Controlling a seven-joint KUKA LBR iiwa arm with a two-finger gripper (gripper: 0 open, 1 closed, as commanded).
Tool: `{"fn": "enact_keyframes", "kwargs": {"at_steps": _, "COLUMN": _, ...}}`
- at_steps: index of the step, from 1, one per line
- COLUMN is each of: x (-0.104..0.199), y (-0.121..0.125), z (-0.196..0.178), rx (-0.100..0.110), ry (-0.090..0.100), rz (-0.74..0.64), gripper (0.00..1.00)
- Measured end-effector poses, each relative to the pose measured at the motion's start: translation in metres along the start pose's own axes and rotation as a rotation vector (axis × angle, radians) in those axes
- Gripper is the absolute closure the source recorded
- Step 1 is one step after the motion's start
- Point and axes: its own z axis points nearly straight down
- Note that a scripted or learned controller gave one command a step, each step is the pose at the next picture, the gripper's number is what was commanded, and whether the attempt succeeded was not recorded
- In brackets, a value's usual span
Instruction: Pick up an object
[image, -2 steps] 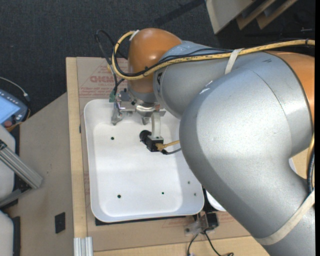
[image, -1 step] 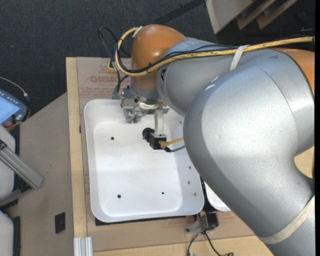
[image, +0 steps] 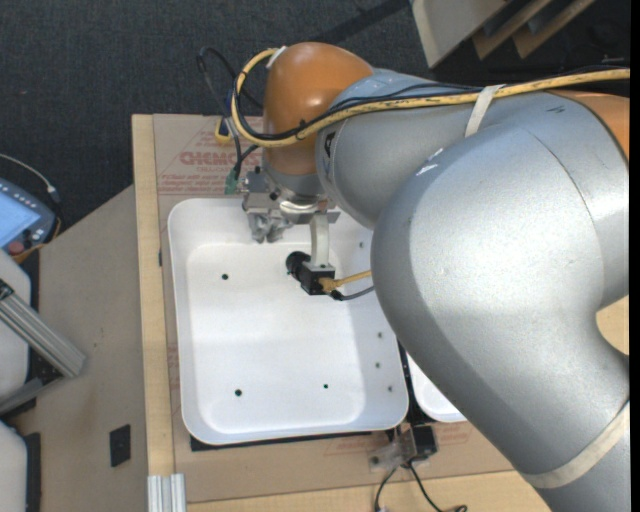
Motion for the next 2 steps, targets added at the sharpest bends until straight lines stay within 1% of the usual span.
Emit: {"fn": "enact_keyframes", "kwargs": {"at_steps": 2, "x": 0.001, "y": 0.001, "z": -0.021, "rx": -0.004, "ry": 0.000, "rz": -0.001, "gripper": 1.00}}
